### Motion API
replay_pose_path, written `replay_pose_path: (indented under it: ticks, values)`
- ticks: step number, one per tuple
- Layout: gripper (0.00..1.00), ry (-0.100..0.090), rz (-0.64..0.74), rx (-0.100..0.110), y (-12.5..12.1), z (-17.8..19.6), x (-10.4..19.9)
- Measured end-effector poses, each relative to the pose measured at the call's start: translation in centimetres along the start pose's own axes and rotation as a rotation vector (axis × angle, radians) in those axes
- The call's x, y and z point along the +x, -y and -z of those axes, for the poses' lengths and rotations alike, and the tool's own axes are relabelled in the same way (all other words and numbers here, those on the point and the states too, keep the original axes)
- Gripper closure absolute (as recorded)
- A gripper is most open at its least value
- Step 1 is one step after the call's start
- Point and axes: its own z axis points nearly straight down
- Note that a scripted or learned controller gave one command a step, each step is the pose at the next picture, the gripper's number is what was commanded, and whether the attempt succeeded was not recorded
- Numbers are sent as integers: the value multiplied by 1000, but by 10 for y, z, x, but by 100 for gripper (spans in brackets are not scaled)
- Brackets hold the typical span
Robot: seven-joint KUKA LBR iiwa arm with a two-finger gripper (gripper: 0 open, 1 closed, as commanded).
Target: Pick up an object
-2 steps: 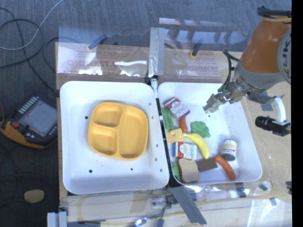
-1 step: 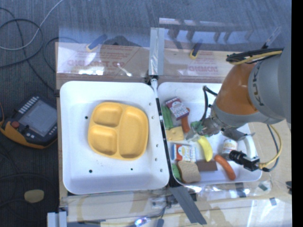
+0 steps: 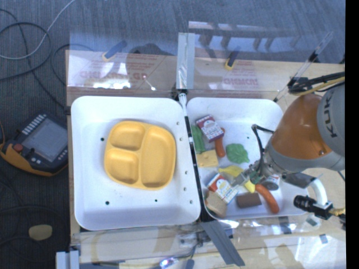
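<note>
My fingers (image 3: 251, 177) are down in the right bin (image 3: 269, 110), low among the toy food, but from this high slanted view I cannot tell whether they are spread or pressed together, nor whether anything sits between them. Just beside them lie a yellow piece (image 3: 231, 171) and an orange sausage-shaped piece (image 3: 268, 199), with a brown block (image 3: 248, 200) touching the sausage's left side. Left of those is a small red and white packet (image 3: 223, 187); its print is too small to read. Farther up the bin sit a green leaf shape (image 3: 237, 152), a yellow cheese-like slab (image 3: 206, 159), a carrot-like orange piece (image 3: 220, 148), a dark green piece (image 3: 197, 139) along the wall, and a red and white carton (image 3: 210, 127) whose label I cannot make out. On my grey arm (image 3: 331, 122) part of the lettering "KU" shows. The left bin (image 3: 90, 116) holds a yellow divided plate (image 3: 140, 154). Off the tabletop (image 3: 280, 72), on the floor at far left, lies a control pendant (image 3: 35, 144).
</note>
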Motion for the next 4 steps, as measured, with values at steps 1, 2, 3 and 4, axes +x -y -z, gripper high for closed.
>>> replay_pose_path:
  ticks: [1, 2, 3, 4]
  values:
    - [100, 2, 43, -1, -81, 97, -48]
    - [100, 6, -194, -8, -128, -14, -45]
    - [100, 3, -273, 0, -194, 78, -5]
    - [100, 3, -423, 1, -164, 107, -28]
